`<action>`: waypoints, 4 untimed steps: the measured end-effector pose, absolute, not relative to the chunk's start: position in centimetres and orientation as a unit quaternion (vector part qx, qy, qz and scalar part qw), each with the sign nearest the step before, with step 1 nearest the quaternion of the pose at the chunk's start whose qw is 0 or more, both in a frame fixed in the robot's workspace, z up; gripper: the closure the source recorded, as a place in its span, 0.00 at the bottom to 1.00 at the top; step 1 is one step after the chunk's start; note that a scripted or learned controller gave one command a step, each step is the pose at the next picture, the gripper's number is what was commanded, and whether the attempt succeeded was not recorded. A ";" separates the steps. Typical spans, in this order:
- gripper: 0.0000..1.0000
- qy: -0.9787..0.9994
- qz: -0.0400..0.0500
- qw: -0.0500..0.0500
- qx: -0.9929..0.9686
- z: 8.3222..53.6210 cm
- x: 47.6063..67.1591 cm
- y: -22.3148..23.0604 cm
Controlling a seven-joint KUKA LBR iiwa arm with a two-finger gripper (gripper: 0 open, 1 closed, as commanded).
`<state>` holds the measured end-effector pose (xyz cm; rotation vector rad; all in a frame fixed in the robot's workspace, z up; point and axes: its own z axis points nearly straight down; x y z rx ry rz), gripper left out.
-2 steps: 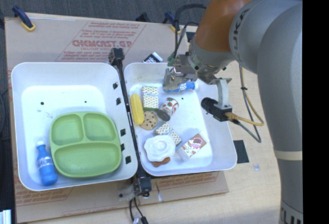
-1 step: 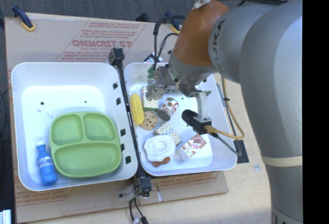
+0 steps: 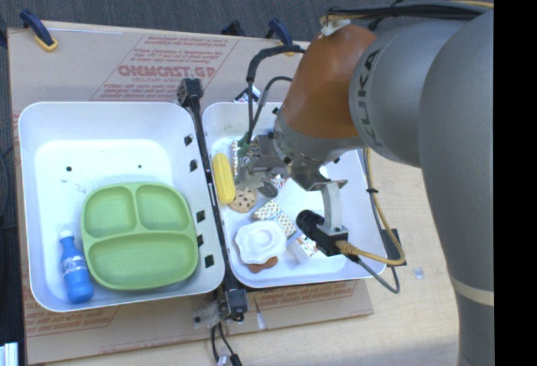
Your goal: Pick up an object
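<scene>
Looking down at a slant on a bench, I see two shallow white bins sitting side by side on a sheet of brown cardboard (image 3: 126,62) with red printing. The left bin (image 3: 50,138) holds a green divided plate (image 3: 138,234) with three compartments, lying flat near the front. Just beside the plate, at its left edge, lies a small blue bottle (image 3: 74,268) with a white label.

A thick grey arm (image 3: 445,96) with an orange band (image 3: 331,83) reaches in from the right and hangs over the right bin (image 3: 361,268), covering much of it. The gripper (image 3: 264,175) points down into the bin's middle, among tangled metal parts and cables; I cannot tell how it is set or whether it has hold of anything.

Several small things lie in the right bin. A yellow corn cob (image 3: 223,177) rests along the left wall. Just right of its lower end sits a round brown cookie (image 3: 243,201), close under the gripper. Nearer the front lies a white fried egg toy (image 3: 258,243), with a checkered piece (image 3: 275,213) touching its upper right side. A small wrapped item (image 3: 302,248) sits just right of the egg.
</scene>
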<state>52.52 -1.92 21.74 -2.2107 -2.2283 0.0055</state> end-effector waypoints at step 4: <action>1.00 -0.709 0.000 0.000 -0.705 27.6 56.0 -13.8</action>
